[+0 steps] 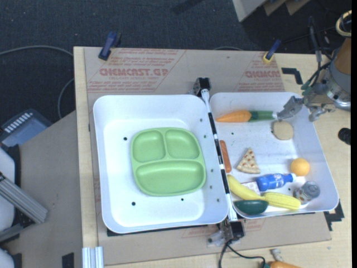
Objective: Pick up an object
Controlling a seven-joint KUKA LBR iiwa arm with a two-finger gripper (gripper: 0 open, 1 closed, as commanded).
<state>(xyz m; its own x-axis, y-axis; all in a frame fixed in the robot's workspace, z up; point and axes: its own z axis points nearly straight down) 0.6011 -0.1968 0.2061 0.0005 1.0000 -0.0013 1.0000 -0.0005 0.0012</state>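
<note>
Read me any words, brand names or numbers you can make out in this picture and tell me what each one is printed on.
"CHEMCAST G P": red print on the brown protective sheet behind the left bin; the last letters are uncertain.
The same red print repeats on that sheet behind the right bin, too blurred to read for certain.
Smaller red lines around both: too small to read.
Blue bottle label: too small to read.

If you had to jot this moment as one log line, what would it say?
pincer: above right bin's far edge, near carrot and beige disc | held: nothing seen | left bin: green plate
</note>
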